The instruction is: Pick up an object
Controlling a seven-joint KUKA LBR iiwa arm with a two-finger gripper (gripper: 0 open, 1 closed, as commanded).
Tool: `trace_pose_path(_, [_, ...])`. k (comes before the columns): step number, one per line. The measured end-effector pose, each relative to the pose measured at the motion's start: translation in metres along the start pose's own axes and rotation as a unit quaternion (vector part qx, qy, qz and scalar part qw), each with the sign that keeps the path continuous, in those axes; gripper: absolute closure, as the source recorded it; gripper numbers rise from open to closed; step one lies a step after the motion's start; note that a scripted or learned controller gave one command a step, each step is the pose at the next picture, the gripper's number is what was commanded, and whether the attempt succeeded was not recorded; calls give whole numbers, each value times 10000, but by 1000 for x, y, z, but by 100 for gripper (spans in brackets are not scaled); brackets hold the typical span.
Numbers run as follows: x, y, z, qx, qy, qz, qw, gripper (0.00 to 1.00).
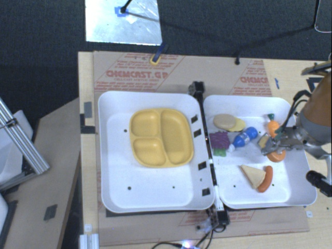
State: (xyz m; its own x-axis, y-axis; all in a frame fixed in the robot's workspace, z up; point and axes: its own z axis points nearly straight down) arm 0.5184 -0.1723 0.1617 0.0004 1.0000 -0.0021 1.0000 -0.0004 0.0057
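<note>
The right bin (298, 191) holds several toy foods: a tan round piece (224, 121) on a yellow slice (239, 124), a blue bottle (245, 137), purple grapes (219, 140), an orange carrot (272, 124), a tan wedge (252, 174) and a red-orange sausage (266, 179). My gripper (272, 147) hangs low at the bin's right side, just right of the blue bottle and below the carrot. An orange round object (277, 156) lies right under it, partly hidden. Whether anything is gripped cannot be made out.
The left bin (111, 191) carries a yellow divided plate (160, 137). A black hinge strip (205, 139) runs between the bins. The arm's grey body (316, 118) covers the right bin's far right edge. A metal sheet (123, 14) lies beyond the bench.
</note>
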Motion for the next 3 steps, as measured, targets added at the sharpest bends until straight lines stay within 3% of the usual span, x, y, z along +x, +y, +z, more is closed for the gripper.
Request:
trace_pose_path(1, [-2, -4, -62, -10, -2, -20, 10000, 100])
trace_pose_path(2, [-2, -3, -63, 15, 7, -20, 10000, 100])
trace_pose_path(3, [47, 18, -73, 10, 16, -50, 10000, 100])
